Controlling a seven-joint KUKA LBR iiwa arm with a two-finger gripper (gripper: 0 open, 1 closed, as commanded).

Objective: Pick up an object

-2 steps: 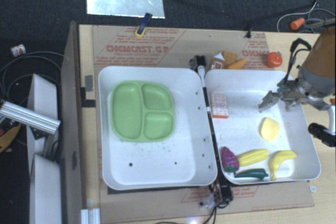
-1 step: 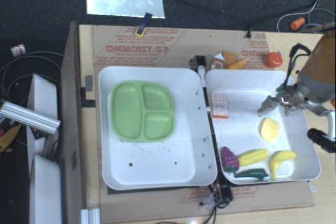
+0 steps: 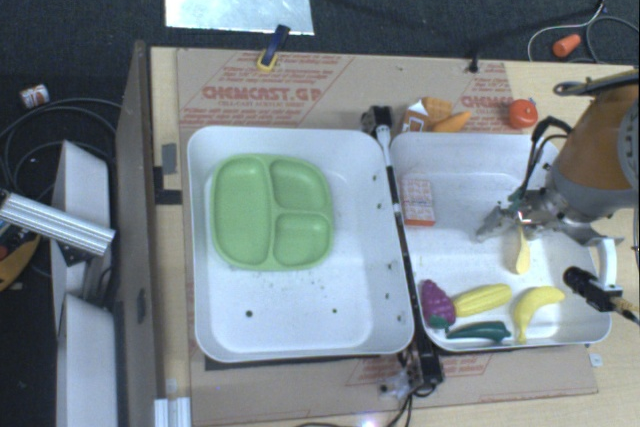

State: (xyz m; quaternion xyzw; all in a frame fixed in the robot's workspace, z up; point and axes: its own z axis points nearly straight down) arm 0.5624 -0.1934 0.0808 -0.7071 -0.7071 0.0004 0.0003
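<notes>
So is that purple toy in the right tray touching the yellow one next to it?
Cannot tell. In the camera view the purple toy and the yellow toy sit so close that their edges seem to meet, but the picture is too coarse to show contact or a gap.

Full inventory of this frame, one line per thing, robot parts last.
Bins: 2, white, side by side on the bench, left and right.
Divided plate: 1, light green, in the left bin.
Small box: 1, white with pink print, right bin by the divider.
Grapes: 1 bunch, purple, right bin, near corner.
Corn: 1, yellow, beside the grapes.
Green vegetable: 1, dark green, below the corn.
Banana: 1, yellow, right of the corn.
Pale yellow piece: 1, under the end effector; gripped or not, cannot tell.
Arm: 1, grey and orange, from the right.
End effector: 1, over the right bin.
</notes>
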